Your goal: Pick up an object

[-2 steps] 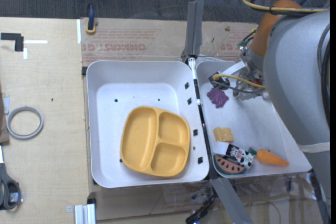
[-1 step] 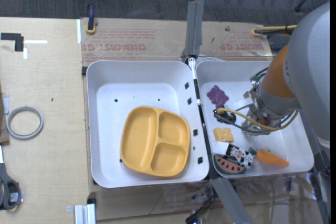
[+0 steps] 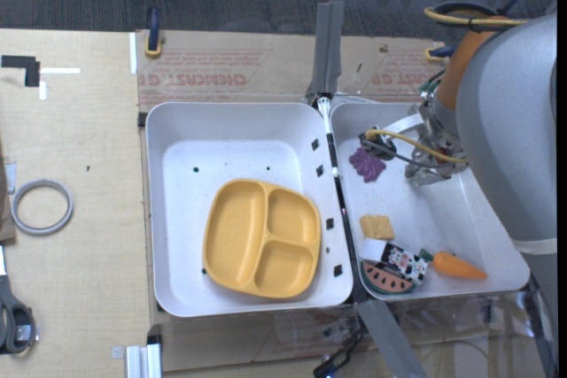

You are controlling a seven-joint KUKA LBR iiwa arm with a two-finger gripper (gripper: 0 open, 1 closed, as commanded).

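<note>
Carrot (image 3: pixel 458 266) lies level (tip right), leaves left.

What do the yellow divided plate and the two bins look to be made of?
The yellow divided plate looks like moulded plastic with a matte finish: uniform colour, soft rounded ridges, no glare. The left bin and right bin look like thin, smooth white plastic with rounded rims, though this is uncertain.
</note>
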